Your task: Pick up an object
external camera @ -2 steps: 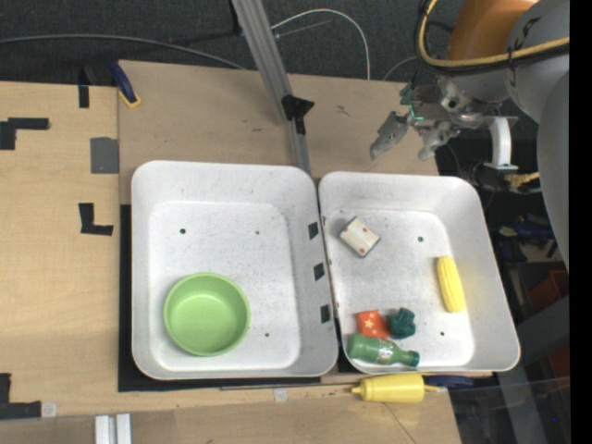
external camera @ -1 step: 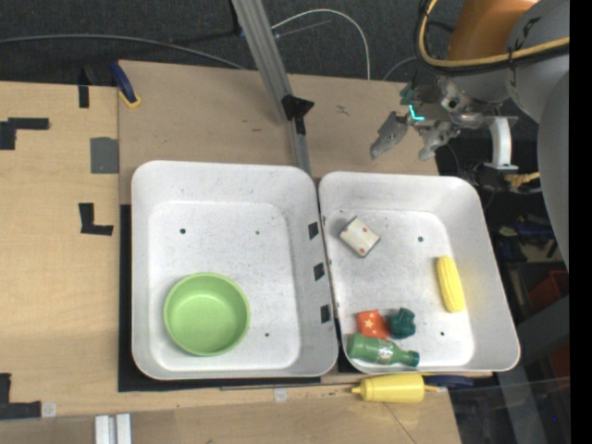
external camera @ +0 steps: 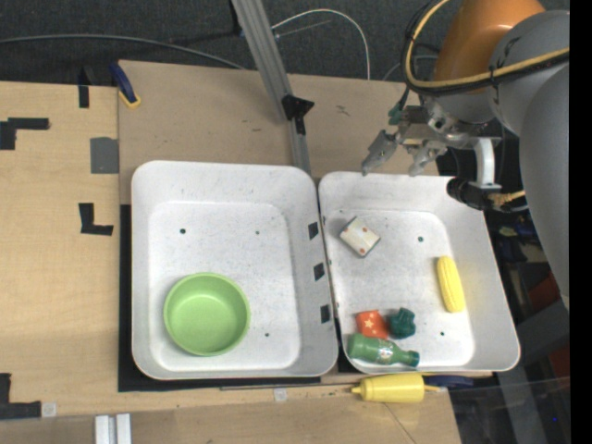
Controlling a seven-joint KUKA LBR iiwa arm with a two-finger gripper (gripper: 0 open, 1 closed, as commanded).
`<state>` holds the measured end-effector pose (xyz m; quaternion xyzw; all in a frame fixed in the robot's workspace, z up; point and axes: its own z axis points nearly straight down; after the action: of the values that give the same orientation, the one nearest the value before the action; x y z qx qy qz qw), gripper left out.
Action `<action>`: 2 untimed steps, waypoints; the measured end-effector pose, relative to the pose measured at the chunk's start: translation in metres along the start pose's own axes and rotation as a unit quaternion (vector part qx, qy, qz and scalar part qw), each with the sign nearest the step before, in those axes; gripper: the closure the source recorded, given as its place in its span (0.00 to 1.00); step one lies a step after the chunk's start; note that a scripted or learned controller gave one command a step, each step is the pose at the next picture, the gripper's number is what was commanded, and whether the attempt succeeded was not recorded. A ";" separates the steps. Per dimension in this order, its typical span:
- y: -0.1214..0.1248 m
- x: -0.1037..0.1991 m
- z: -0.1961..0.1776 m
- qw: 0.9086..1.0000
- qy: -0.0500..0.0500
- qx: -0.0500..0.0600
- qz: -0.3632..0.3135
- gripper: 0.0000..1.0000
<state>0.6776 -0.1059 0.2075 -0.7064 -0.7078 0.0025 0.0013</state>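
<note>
Above the right bin (external camera: 481, 248) with five objects, the fingers (external camera: 400, 160) hang apart, gripping nothing.

Plywood bench (external camera: 213, 118) – black tape marks (external camera: 92, 218) at left; dark carpet floor (external camera: 139, 7) behind.

The scene is lit evenly and brightly from above. Soft, short shadows are cast inside the two shallow white plastic bins (external camera: 231, 178). Mild glare is seen on the glossy orange arm band (external camera: 481, 21). Fine detail is slightly softened throughout.
</note>
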 end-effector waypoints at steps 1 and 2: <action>-0.004 0.011 0.055 1.000 0.000 0.001 0.000 0.00; -0.004 0.015 0.099 1.000 0.000 0.000 0.000 0.00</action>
<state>0.6726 -0.0916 0.1083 -0.7063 -0.7079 0.0026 0.0017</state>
